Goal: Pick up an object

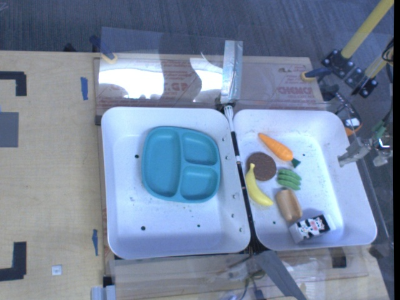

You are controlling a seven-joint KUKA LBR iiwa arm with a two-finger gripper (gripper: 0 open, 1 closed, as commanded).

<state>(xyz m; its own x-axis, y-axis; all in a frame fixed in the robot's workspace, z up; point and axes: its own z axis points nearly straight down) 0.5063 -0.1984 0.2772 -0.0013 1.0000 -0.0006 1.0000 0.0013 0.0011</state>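
Nothing picked yet, toys sit in the right bin (325, 127).
End effector (362, 149), grip unclear, must reach past the carrot (275, 146).

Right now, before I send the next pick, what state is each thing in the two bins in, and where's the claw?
Tray: flat in the left bin, compartments bare.
Carrot: lying loose, right bin.
Cookie: flat, touching the banana.
Banana: lying loose.
Green beans: lying beside the cookie.
Bread roll: lying loose.
Carton: tipped on its side.
Claw: at the right bin's right rim, holding nothing.
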